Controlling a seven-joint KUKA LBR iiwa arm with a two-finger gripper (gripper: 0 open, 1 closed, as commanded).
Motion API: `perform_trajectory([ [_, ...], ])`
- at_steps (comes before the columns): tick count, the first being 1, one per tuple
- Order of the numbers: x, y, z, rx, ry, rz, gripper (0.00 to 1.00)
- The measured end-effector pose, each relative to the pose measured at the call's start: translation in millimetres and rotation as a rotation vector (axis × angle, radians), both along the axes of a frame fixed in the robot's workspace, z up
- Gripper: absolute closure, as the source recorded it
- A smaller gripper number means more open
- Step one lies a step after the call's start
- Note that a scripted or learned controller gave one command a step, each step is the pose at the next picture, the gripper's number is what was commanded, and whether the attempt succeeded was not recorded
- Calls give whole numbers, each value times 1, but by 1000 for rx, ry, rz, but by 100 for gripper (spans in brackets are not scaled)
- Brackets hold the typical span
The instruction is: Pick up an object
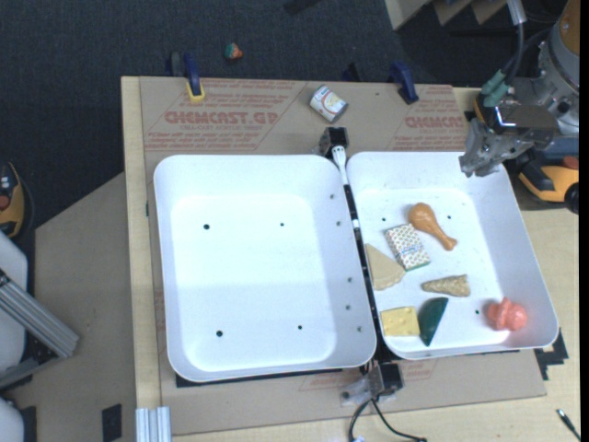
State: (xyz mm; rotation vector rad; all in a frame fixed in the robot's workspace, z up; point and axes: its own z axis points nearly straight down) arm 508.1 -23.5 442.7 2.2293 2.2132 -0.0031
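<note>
the grey two-finger gripper (479,161) hangs at the upper right corner of the right shallow white bin (525,238), over its rim. whether the claw is open or closed cannot be told from this slant, and no object is seen in it. the arm enters from the right edge of the view, with cabling above it.

candidate objects all lie in the right bin, apart from the gripper:
- an orange-tan toy drumstick (431,223), lying at a slant near the bin's centre.
- a small white block with a patterned face (407,246), just beside the drumstick's lower left.
- a pale beige wedge (382,267), near the bin's left wall, just below and left of the patterned block.
- a tan textured cone-shaped piece (447,286), right of the wedge.
- a yellow cheese-like block (398,321), near the front left of the bin.
- a dark green leaf-shaped piece (432,319), touching or just beside the yellow block on its right.
- a pink-red rounded toy (505,315), at the front right rim.

the left shallow white bin (184,274) sits beside the right bin, the two rims meeting along the centre line. a small white boxy object (328,103) rests on the brown board (230,118) behind the bins.
</note>
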Motion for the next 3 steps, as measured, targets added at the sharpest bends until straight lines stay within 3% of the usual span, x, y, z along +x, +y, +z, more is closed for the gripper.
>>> perform_trajectory([
  [1, -26, -44, 23, -1, -7, 1, 100],
  [2, -30, 3, -80, 3, 10, 11, 100],
  [3, 12, 48, 14, 3, -15, 13, 100],
])
